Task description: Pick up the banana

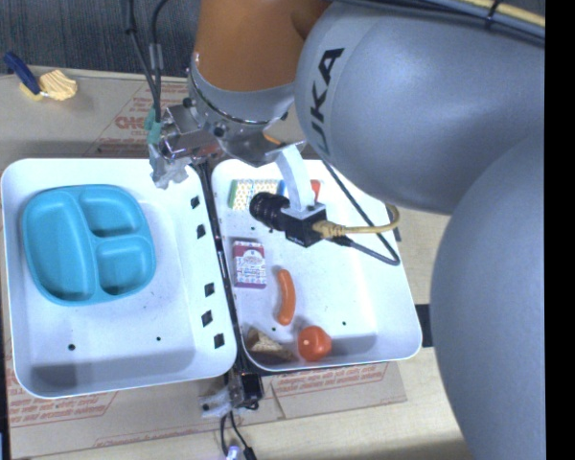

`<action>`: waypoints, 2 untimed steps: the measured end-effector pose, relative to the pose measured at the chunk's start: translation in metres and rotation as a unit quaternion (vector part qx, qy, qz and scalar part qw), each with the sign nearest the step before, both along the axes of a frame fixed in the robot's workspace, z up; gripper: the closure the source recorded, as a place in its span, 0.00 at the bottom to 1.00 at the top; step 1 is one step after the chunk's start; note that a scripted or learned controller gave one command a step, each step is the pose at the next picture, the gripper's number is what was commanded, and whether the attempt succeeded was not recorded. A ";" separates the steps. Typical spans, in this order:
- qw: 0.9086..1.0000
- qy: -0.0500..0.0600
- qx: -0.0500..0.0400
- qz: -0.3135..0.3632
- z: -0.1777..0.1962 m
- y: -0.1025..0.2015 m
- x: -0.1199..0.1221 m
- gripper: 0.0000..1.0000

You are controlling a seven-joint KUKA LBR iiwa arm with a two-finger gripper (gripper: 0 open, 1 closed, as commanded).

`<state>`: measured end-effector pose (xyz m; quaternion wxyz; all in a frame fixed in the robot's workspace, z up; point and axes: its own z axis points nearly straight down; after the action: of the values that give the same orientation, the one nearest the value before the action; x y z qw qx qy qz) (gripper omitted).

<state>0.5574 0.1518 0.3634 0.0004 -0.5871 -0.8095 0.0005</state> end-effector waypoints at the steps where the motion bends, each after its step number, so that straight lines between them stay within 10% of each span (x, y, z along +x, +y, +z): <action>1: 0.999 -0.001 0.000 -0.036 0.087 -0.010 0.077 1.00; 2: 1.000 0.001 0.000 -0.031 0.097 -0.008 0.077 1.00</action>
<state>0.6340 0.1441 0.4603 0.0007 -0.6121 -0.7908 0.0011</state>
